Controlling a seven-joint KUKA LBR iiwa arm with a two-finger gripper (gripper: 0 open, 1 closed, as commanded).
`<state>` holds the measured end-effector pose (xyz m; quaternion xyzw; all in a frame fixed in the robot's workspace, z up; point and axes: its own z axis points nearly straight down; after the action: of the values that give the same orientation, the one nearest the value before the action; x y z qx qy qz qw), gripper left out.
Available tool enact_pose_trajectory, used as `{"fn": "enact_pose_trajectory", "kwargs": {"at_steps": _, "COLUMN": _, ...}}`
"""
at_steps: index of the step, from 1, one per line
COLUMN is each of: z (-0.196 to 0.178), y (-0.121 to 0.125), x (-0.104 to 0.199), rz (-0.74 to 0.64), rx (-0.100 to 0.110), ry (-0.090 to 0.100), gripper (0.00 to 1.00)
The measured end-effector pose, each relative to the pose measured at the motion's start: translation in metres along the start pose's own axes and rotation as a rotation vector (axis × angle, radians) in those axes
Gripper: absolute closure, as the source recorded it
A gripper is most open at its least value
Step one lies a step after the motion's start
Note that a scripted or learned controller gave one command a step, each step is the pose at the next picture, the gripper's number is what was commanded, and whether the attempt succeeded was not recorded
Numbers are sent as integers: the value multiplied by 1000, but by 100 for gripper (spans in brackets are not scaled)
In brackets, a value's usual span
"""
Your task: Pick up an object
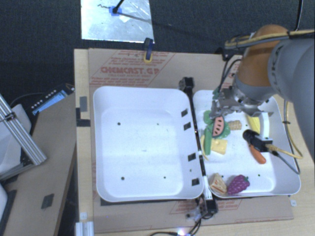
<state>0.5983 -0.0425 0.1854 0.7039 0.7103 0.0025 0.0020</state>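
Observation:
My gripper (221, 110) hangs over the left part of the right bin (289, 180), below the grey arm with its orange band (256, 58). Just beneath it lies a red watermelon slice with a green rim (218, 126). Close by are a long green vegetable (207, 140), a yellow cheese wedge (219, 147) and a small corn cob (235, 126). A banana (253, 123), an orange carrot (258, 155), purple grapes (237, 184) and a piece of bread (217, 183) lie elsewhere in that bin. I see nothing lifted off the bin floor.
The left bin (142, 90) sits beside the right one, with a black clipped divider (193, 132) between them. Both rest on a cardboard sheet (130, 68). A yellow cable (288, 154) runs over the right bin's right side.

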Motion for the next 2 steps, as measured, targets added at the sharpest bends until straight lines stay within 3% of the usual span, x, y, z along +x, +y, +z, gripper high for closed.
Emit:
{"fn": "enact_pose_trajectory", "kwargs": {"at_steps": 1, "z": -9, "y": 29, "x": 131, "rz": -8, "rx": 1, "ry": 5, "gripper": 100}}
{"fn": "enact_pose_trajectory", "kwargs": {"at_steps": 2, "z": -93, "y": 29, "x": 200, "rz": -2, "rx": -2, "ry": 3, "gripper": 100}}
